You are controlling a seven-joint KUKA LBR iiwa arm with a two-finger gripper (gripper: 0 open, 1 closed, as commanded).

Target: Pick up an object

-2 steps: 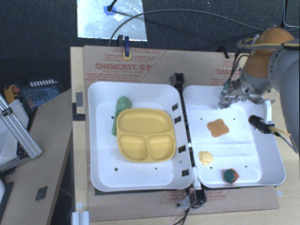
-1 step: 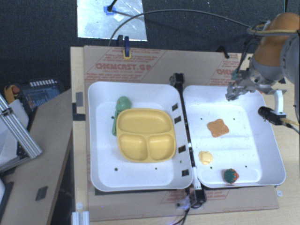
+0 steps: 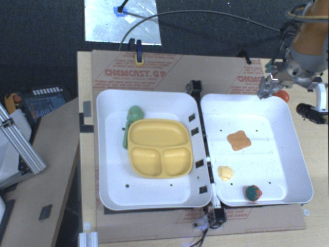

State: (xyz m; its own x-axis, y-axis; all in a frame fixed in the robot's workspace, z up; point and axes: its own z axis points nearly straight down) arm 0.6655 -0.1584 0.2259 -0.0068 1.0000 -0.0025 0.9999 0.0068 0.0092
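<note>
Fingers (image 3: 267, 89) on the grey arm hover at the shallow white right bin's (image 3: 293, 138) far rim, just beside a small red-orange object (image 3: 281, 94). We cannot tell their spread. Descending here, we risk striking the rim or nudging the object away ungrasped.

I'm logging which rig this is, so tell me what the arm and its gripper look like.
The arm comes in at the upper right: a broad orange band over a grey wrist section. A dark cable loops across its top. Below that sits the gripper, a compact silvery metal unit, too blurred for markings. A white bracket and a black fitting show beside the wrist.
</note>
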